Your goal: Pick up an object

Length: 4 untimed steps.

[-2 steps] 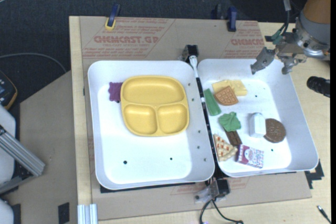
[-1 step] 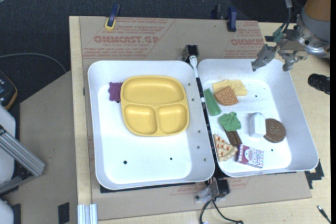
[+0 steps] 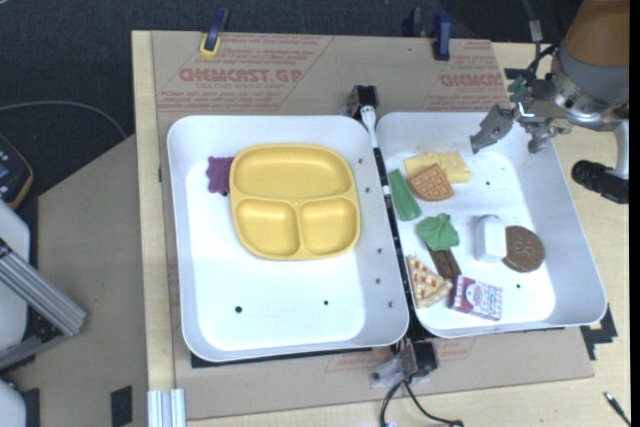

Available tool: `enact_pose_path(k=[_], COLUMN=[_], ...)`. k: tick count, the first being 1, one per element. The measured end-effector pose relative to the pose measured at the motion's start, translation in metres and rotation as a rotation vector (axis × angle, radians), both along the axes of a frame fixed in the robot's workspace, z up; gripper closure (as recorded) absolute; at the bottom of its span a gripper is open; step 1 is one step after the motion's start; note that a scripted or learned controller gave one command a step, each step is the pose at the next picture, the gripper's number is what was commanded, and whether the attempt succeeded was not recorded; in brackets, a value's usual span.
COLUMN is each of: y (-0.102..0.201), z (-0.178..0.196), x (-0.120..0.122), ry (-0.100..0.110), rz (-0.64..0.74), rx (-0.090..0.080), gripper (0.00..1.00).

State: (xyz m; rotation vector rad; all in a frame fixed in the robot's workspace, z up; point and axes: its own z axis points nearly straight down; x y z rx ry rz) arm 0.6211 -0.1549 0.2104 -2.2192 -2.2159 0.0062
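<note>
The pincer point(image 3: 513, 131) hangs released over the far right part of the right bin point(image 3: 570, 245), its two fingers spread with nothing between them. Just left of it and slightly nearer the camera lie a yellow cheese slab point(image 3: 440, 164) and a waffle piece point(image 3: 431, 183), touching. Nearer the camera from the pincer sit a white block point(image 3: 490, 236) beside a brown cookie point(image 3: 524, 249). Far to its left, the left bin point(image 3: 200, 295) holds a yellow divided tray point(image 3: 295, 199).
</note>
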Motion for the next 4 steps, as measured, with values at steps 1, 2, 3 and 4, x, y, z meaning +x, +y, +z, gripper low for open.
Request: enact_pose_path(k=[1,2,3,4], y=[0.002,0.009,0.009,0.009], z=[-0.044,-0.093,-0.127,-0.114], x=[-0.006,0.000,-0.001,0.001], ry=[0.000,0.001,-0.002,-0.008], rz=[0.001,0.002,0.002,0.001], rx=[0.001,0.001,0.000,-0.001], gripper=[0.00,0.00,0.00,1.00])
